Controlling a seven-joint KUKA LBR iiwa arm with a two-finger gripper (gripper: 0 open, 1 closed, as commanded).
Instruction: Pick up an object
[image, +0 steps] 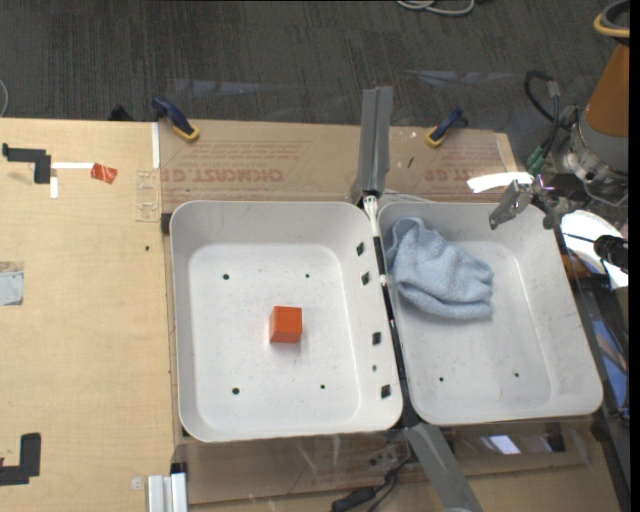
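Note:
A small orange-red cube (286, 324) sits near the middle of the left bin (200, 400). A crumpled light blue cloth (440, 272) lies in the back left part of the right bin (560, 390), close to the wall between the bins. My gripper (526, 212) hangs over the back right corner of the right bin, to the right of the cloth and above it. It is open, with nothing between its fingers. The arm comes in from the upper right with its orange band (610, 90) at the frame edge.
Two blue-and-orange clamps (175, 117) (445, 125) hold cardboard behind the bins. A grey bar (375, 140) rises at the seam between the bins. A wooden board (80, 300) with a small red tag (103, 173) lies to the left. Cables (600, 250) trail along the right bin's edge.

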